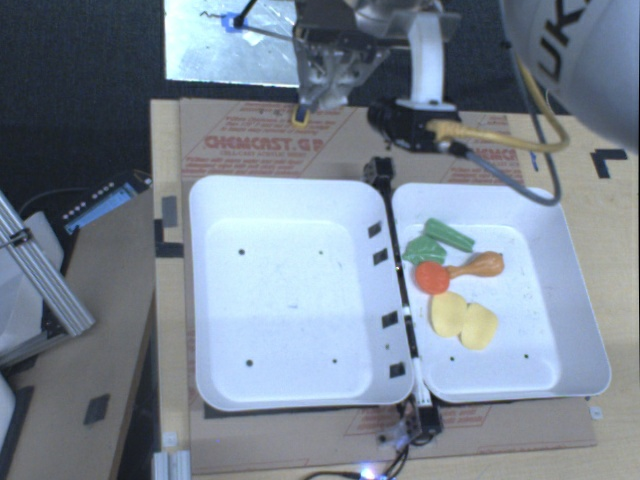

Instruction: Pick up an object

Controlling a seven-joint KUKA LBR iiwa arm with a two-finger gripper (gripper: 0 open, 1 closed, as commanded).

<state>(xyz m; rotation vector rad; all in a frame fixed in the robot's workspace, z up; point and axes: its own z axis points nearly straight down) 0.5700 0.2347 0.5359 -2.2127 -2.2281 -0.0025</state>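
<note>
Overhead, the end effector (322, 96) hangs high above the counter (170, 298), past the far edge of both bins, and whether it is open or closed cannot be told — its tip blurs into a dark wedge. Nothing shows in its grip. Just below its tip, on the brown cardboard sheet (250, 140) that lies under the bins, sits a small yellow-edged mark or tab too small to identify.

Nearer the camera than the end effector, and a little to its left, lies the left bin (215, 203), a shallow white tray with a few dark dots on its floor. To the right of that and well apart from the end effector sits the right bin (560, 268), joined to the left one along a dark hinge strip (400, 288).

All the loose things lie in the right bin, clustered toward its hinge side. The green piece (447, 235) is farthest back, lying at a slant, with a second green bit (420, 250) touching it on the hinge side. A red ball (432, 278) sits just in front of these, touching an orange drumstick shape (478, 265) that points away to the right. Two yellow lumps (463, 320) lie side by side, touching each other, nearest the camera — just in front of the red ball.

Right of the end effector, a white post (428, 63) rises beside a black fitting (405, 123), from which a yellow cable (510, 140) runs off to the right.
</note>
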